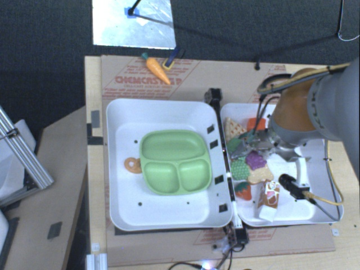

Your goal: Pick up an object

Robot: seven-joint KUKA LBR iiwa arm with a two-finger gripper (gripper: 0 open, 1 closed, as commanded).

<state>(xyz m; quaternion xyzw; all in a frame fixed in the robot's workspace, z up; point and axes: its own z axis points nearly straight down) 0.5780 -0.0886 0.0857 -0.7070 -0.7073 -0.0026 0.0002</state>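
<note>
- The arm (315, 103), looming closest to the lens, is reaching over the right bin (320, 212).
- Its gripper (253, 145) is sitting low among a pile of toy food; whether it is gripping anything cannot be told.
- Likely targets are lying there: a purple piece (256, 160) and a cracker (234, 129).
- Lifting straight up and slowly is advisable, avoiding the small carton (270, 198).
- The green plate (174, 162) is resting in the left bin (121, 207).

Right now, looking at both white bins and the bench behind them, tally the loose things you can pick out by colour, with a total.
Green: 2, the divided tray and a leafy piece
Orange: 2, the carrot and the small ring
Purple: 1, the grape bunch
Tan: 1, the cracker
Total: 6; others by the gripper are too jumbled to count.
</note>
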